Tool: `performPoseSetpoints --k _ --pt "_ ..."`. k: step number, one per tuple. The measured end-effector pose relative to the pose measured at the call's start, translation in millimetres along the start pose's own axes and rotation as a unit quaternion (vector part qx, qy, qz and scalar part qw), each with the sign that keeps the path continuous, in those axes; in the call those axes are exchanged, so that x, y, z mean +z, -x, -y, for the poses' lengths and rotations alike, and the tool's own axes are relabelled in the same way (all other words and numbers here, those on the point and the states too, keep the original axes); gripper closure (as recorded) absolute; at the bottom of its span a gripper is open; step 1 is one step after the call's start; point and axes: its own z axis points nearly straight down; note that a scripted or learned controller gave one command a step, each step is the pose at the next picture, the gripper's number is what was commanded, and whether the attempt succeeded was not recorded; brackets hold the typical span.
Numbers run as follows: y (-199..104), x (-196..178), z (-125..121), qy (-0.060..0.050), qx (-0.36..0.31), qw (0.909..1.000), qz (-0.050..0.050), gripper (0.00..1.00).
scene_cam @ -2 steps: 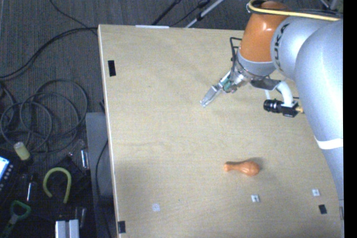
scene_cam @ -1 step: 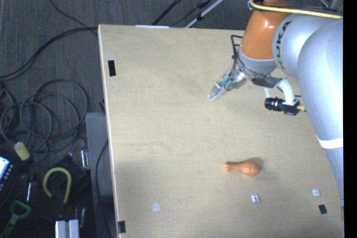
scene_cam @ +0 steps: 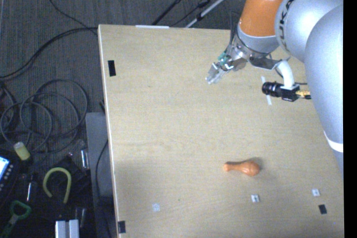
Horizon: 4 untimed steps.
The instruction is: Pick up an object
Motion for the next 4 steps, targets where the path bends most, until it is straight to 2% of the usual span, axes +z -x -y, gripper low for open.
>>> performPoseSetpoints --k 1,2,3,4 --pt "0.1 0.0 0.1 0.000 0.000 1.0000 0.000 0.00" --pt "35.6 84.7 17.8 -0.002 0.017 0.9999 0.000 0.00" --pt "35.7 84.1 17.5 -0.001 0.016 0.9999 0.001 0.00" --pt "39.1 38.3 18.6 -0.001 0.172 0.9851 0.001 0.00"
